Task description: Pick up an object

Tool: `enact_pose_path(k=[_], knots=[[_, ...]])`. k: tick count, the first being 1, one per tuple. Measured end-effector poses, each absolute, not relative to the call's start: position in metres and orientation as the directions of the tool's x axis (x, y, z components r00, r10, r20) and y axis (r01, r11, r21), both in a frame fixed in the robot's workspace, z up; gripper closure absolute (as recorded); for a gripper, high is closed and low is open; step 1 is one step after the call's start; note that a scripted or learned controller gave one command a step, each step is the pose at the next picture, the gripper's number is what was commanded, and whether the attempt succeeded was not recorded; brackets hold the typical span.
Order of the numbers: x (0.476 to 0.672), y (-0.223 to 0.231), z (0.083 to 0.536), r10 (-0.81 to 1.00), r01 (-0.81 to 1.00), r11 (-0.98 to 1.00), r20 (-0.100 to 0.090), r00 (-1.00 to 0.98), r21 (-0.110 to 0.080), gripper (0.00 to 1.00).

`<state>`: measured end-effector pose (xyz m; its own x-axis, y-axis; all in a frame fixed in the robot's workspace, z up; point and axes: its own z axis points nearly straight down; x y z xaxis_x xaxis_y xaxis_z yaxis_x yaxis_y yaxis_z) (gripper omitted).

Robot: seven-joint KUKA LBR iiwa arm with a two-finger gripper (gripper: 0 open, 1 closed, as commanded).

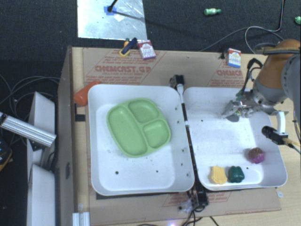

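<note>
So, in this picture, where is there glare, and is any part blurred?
Camera view: glare whitens the foil sheet on the dark floor; both white bins look bright yet keep detail; the gripper is soft, its fingers hard to read; the green tray is sharp.

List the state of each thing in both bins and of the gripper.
Green tray: flat in the left bin, right way up, compartments bare.
Purple object: lying loose in the right bin.
Yellow object: lying by the near wall, beside the green object.
Gripper: low over the right bin, nothing visibly held.
</note>
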<state>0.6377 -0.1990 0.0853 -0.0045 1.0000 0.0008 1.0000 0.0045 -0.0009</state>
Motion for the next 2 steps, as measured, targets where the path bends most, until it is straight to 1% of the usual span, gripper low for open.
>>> enact_pose_path(k=[1,2], knots=[[0.639,-0.200,0.098,1.000,1.000,0.008,-0.002,-0.008,0.003,1.00],[0.651,-0.177,0.152,1.000,1.000,0.006,-0.001,-0.005,0.005,1.00]])
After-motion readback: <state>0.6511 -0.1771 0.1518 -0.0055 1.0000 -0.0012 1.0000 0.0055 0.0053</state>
